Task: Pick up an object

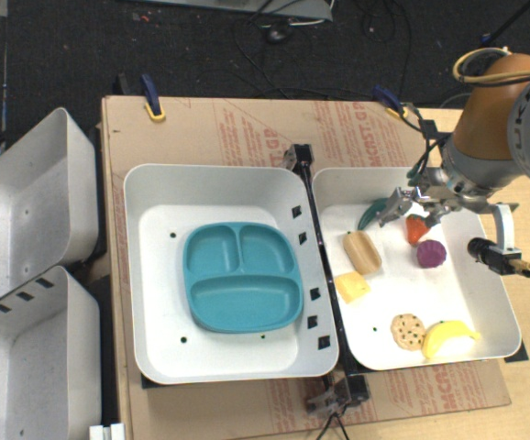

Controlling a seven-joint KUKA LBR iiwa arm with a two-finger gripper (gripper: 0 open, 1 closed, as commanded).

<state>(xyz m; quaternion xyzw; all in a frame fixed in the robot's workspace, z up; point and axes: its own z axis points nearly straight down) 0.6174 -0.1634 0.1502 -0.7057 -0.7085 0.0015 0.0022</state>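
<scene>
The right bin (pixel 499 301) holds several toy foods. A red-orange piece (pixel 416 230) lies near its far side, a purple one (pixel 431 253) just right of it and a dark green one (pixel 372 213) to its left. A tan bread roll (pixel 361 251), a yellow wedge (pixel 352 287), a cookie (pixel 407 330) and a banana (pixel 448 337) lie nearer the front. My gripper (pixel 414 209) hangs open over the far part of this bin. Its fingers straddle the top of the red-orange piece and nothing is held between them.
A teal divided plate (pixel 243 277) lies in the left bin (pixel 146 246). The arm's orange band (pixel 496 108) and grey wrist lean in over the right bin's far right corner. Two more white bins (pixel 27 209) stand off the bench at the left.
</scene>
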